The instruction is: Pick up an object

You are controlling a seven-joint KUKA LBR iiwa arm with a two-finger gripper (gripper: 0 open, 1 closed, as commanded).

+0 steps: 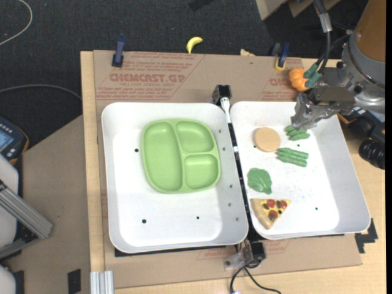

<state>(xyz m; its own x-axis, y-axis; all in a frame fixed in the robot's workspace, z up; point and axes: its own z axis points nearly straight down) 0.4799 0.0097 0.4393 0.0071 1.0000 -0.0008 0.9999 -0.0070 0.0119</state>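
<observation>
Reaching in from the right, the gripper (301, 126) hung low over the far end of the right bin (343, 182), its tips down on a small green leafy piece (299, 135) lying on the bin floor. Whether that piece sat between the fingers or merely under them, could not tell; their spread was hidden too. Just left of the tips lay a round tan cookie (267, 139). Nearer the camera, close beside the leafy piece, a green bean pod (293, 157). Further forward, a green leaf (259, 179), then a pizza slice (271, 209) near the front rim, well apart from the gripper. Left bin (122, 219) held a green divided plate (181, 155).
</observation>
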